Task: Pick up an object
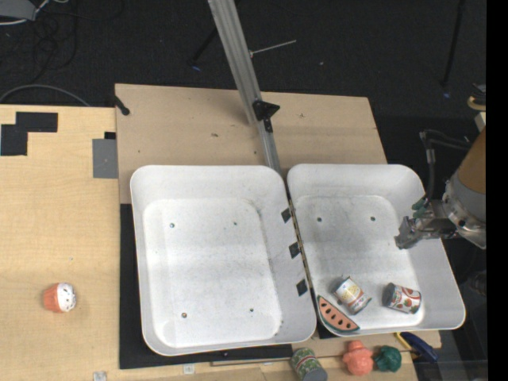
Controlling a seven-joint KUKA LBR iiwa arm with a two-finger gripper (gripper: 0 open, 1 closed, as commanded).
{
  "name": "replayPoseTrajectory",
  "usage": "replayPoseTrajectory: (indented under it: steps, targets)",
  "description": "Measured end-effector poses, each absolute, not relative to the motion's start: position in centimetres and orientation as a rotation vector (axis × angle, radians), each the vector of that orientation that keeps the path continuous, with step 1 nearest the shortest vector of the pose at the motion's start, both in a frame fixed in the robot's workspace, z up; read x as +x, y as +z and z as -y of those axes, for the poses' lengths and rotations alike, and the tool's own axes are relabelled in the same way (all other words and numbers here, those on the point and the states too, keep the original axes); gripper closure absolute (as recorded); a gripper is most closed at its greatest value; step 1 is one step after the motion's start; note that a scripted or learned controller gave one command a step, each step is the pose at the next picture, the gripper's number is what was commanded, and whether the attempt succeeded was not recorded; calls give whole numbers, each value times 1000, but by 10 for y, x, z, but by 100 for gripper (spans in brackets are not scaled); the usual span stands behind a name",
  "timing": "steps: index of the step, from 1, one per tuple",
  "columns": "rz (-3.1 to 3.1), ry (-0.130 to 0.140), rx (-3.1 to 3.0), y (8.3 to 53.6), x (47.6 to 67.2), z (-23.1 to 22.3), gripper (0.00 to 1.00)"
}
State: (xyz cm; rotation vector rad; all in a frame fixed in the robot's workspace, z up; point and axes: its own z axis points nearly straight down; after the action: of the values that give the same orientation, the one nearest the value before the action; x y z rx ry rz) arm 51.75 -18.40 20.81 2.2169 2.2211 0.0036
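White right bin (373, 182) holds your targets: two small cans (351, 294) (402, 298) and a watermelon slice (337, 314) along its near edge. Gripper (408, 235) sits at the right wall, finger state unreadable. Expect the cans to roll away on contact.

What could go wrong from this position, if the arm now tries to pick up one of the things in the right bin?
1. The can lies close to the watermelon slice, so the end effector might knock or pinch both.
2. The cup lies on its side and could roll away when touched.
3. All three sit near the front wall of the right bin, where the slope may block a clean descent.
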Motion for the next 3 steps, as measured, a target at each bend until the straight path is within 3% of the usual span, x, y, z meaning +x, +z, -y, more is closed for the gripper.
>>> replayPoseTrajectory:
  steps: [1,3]
  targets:
    - [-2222,1,2219,236,518,185,100]
    - [-2229,1,2217,240,548,83,100]
